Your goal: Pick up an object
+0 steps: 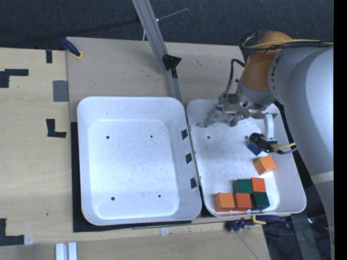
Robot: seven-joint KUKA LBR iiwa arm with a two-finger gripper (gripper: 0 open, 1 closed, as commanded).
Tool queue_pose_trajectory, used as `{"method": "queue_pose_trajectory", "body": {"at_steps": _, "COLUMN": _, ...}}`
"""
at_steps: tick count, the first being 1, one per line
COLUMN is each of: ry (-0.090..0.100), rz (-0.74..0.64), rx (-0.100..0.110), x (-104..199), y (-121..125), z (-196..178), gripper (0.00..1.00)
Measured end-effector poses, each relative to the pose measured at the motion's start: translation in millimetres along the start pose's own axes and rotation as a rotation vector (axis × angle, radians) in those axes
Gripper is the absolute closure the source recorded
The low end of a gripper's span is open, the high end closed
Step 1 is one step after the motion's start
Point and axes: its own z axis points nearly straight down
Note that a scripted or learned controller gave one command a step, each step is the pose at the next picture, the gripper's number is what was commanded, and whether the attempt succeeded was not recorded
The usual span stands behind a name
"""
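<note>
Camera view: arm (303, 91) comes in from right of frame, orange band near the top, w/ gripper (225, 114) over upper part of right bin (217, 156), close to the bin's top edge. Can't tell if the gripper is open or closed; too small & blurred from this angle.

All blocks are in the right bin, lower right of frame. Lone orange cube (264, 164) sits skewed near the bin's right wall, approx mid-height. Blue piece (254, 149) is just up-left of it; contact unclear. Rest form a cluster along the bin's bottom edge:
- orange block (224, 201) at left
- 2nd orange block (243, 200) right beside it
- green block (243, 186) above that
- 3rd orange block (258, 184) right of the green
- dark green block (261, 200) below the 3rd orange

Gripper is well apart from the cluster, nearer the blue piece.

Left bin (87, 145) sits beside the right bin in frame centre. Metal pole (149, 20) slants down from the top twd the bins' top edges, black clamp (171, 62) on it. Desk (32, 161) has black tape marks at left.
</note>
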Motion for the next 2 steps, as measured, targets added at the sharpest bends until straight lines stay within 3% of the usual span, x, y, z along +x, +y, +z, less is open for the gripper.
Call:
{"method": "queue_pose_trajectory", "body": {"at_steps": 1, "ry": -0.001, "rz": -0.002, "rx": -0.001, "x": 0.6, "y": 0.5, "z": -11.1, "gripper": 1.0}}
{"method": "queue_pose_trajectory", "body": {"at_steps": 2, "ry": 0.002, "rz": 0.001, "rx": -0.007, "x": -2.5, "y": 6.6, "z": -56.0, "gripper": 1.0}}
